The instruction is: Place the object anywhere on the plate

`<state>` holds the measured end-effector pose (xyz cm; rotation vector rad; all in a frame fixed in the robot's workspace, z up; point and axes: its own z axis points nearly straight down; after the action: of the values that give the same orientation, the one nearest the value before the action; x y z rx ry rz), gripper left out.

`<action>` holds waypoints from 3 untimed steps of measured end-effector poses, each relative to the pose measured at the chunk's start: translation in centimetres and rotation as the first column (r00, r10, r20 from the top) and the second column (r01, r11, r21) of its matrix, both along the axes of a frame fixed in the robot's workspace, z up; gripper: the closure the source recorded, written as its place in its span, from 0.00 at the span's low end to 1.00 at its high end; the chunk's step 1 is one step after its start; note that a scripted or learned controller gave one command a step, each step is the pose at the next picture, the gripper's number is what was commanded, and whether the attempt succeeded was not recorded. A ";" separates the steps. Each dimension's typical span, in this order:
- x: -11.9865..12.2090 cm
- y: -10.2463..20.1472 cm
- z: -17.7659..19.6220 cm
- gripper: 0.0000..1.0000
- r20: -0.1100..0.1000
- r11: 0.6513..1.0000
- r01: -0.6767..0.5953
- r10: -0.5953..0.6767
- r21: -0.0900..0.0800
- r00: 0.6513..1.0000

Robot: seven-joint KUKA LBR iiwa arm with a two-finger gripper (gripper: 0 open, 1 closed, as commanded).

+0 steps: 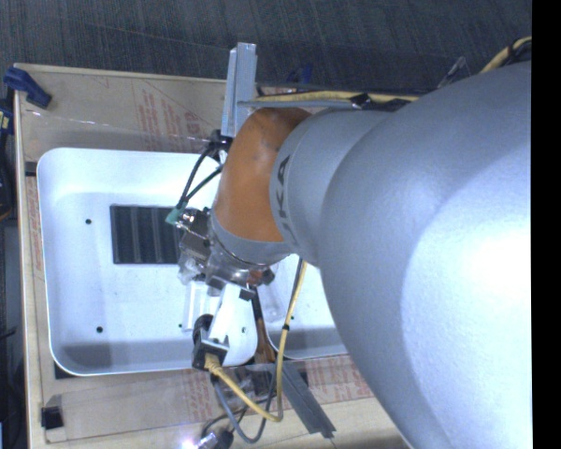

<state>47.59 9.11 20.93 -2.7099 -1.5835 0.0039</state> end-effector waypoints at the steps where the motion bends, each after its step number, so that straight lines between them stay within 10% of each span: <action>1: 6.6 7.0 -10.9 1.00 -0.004 0.917 0.399 -0.399 -0.004 0.917; 2: 11.5 8.1 0.4 1.00 0.000 0.969 0.247 -0.247 0.001 0.969; 3: 17.2 4.3 -3.8 1.00 -0.001 0.996 0.088 -0.088 0.000 0.996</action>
<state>64.78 13.45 17.10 -2.7765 -1.4629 0.0046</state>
